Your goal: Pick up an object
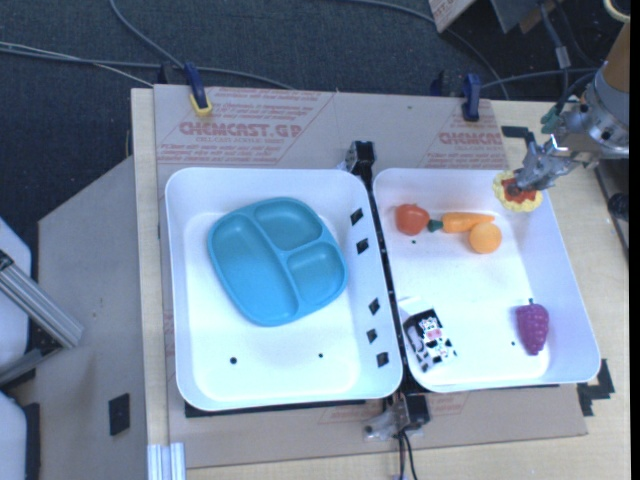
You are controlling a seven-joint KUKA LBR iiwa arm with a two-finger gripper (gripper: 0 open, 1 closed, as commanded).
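My gripper [527, 176] hangs over the far right corner of the right bin [570, 298]. It is shut on a small yellow and red toy [519, 196], which sits between the fingertips at the level of the bin's rim. Lying in the same bin are a red tomato [410, 218], an orange carrot [465, 222], an orange ball [485, 238], a purple bunch of grapes [532, 326] and a black and white piece [430, 338].
The left bin [190, 298] holds a blue divided plate [278, 260]. A black divider strip [372, 268] runs between the bins. Blue clamps [197, 93] pin the backboard, and cables trail across the floor behind.
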